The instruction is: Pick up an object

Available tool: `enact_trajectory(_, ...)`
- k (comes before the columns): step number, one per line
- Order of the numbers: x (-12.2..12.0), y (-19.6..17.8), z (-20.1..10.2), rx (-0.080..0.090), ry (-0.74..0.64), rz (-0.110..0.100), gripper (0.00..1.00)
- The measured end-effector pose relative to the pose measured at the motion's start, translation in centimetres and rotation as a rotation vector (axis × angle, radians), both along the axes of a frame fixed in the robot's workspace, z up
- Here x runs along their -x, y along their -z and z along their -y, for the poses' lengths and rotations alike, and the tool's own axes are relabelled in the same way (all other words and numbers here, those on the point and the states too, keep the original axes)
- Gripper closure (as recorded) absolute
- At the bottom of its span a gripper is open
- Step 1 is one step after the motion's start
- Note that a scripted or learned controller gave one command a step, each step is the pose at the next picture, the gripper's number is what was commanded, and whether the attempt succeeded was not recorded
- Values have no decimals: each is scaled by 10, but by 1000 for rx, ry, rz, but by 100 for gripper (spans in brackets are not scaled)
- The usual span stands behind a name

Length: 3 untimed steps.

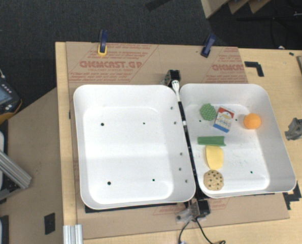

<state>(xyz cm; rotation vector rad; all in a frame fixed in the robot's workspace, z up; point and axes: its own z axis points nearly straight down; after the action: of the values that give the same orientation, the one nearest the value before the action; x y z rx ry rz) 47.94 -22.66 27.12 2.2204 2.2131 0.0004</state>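
Note:
The right bin (272, 151) holds several small objects. A green bumpy round piece (207, 112) lies beside a small red, white and blue carton (224, 119). An orange ball (252, 121) rests to their right. Below them are a flat green bar (211, 141), a yellow oval piece (214, 157) and a brown cookie (213, 179). A grey part of my gripper (296, 128) pokes in at the right edge, just outside the right bin's rim and apart from every object.
The left bin (90, 136) sits beside the right one on a brown board (140, 60). Two clamps (103, 42) hold the board's far edge. A black fitting (172, 78) stands between the bins at the back, with cables at the front.

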Motion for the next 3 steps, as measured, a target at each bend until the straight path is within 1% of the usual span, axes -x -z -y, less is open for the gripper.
enact_trajectory(1, 0, -33, -2, -1, -4, 1, 100)
enact_trajectory(2, -1, -63, -66, -4, -11, 1, 100)
enact_trajectory(3, 1, -36, 1, -3, 1, -7, 100)
